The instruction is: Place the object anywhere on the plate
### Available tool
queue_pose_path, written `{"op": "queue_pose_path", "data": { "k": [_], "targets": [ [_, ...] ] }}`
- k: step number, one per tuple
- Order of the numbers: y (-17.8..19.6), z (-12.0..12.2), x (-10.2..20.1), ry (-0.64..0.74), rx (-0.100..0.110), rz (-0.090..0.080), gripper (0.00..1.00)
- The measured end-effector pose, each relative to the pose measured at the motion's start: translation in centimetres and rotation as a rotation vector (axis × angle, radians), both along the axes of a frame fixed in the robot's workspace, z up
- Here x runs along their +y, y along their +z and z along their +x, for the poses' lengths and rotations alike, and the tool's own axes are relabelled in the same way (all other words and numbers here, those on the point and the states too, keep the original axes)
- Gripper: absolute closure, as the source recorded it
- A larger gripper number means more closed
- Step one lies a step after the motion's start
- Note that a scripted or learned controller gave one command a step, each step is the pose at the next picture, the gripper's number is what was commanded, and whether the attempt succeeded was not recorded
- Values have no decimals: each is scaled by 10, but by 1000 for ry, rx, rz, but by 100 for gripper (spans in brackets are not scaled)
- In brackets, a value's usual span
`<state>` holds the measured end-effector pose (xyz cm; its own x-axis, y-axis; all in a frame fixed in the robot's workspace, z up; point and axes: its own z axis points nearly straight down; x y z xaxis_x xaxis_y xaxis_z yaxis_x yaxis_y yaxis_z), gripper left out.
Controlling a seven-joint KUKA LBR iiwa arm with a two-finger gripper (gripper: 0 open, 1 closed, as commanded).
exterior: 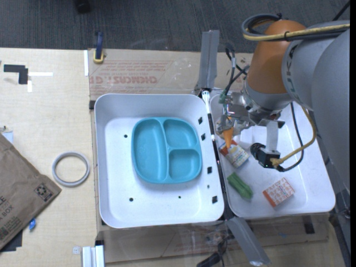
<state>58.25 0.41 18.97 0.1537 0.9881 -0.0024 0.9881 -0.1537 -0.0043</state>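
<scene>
Blue plate (166,149) sits in left bin (105,166). Gripper (227,128) low in right bin (311,199), right of plate; finger gap cannot be told. Just below it: orange-and-white packet (235,153), green object (240,186), red-patterned box (278,192) further right.

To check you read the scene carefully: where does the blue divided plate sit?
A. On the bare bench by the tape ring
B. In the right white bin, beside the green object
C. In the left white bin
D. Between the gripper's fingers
C: the blue divided plate lies flat in the left white bin, apart from the green object in the right bin.
</scene>
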Motion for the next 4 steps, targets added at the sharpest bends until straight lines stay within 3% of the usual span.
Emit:
{"op": "queue_pose_path", "data": {
  "k": [1, 2, 3, 4],
  "targets": [
    [0, 0, 0, 0, 0, 0, 0],
    [8, 0, -1, 1, 2, -2, 100],
    [29, -71, 22, 31, 0, 1, 100],
    [129, -23, -25, -254, -2, -2, 100]
  ]
}}
